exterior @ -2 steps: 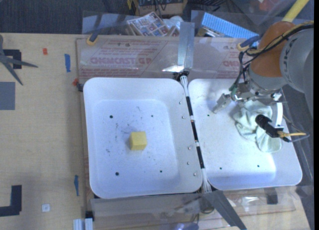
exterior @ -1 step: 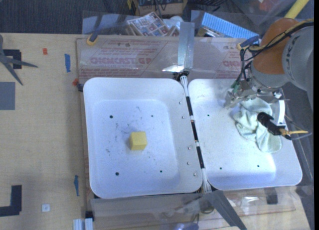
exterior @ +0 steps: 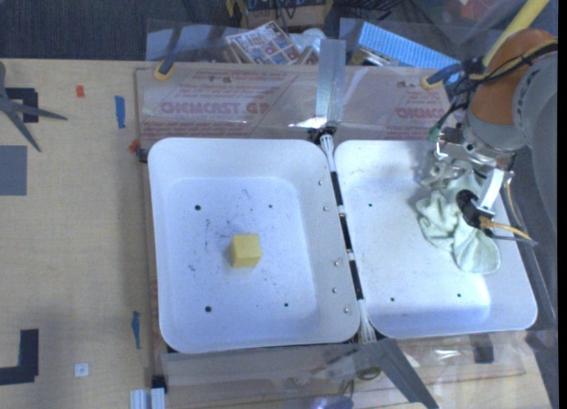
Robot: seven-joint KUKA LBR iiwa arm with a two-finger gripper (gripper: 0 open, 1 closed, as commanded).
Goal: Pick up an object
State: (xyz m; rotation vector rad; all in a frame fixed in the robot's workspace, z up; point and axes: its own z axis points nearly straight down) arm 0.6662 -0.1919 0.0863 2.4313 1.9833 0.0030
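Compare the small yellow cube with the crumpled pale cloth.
The small yellow cube is blocky and bright; the crumpled pale cloth is limp, rumpled and whitish-green. The cube lies alone in the left white bin; the larger cloth lies in the right white bin, under the gripper. Each rests on a bin floor.

A small yellow block (exterior: 246,250) sits mid-left bin; a crumpled pale green cloth (exterior: 456,228) lies in the right bin.

Bins: two, white (exterior: 177,177), (exterior: 381,168). Yellow block (exterior: 246,250): one, left bin centre. Pale cloth (exterior: 454,228): one, right bin, 3 o'clock side.
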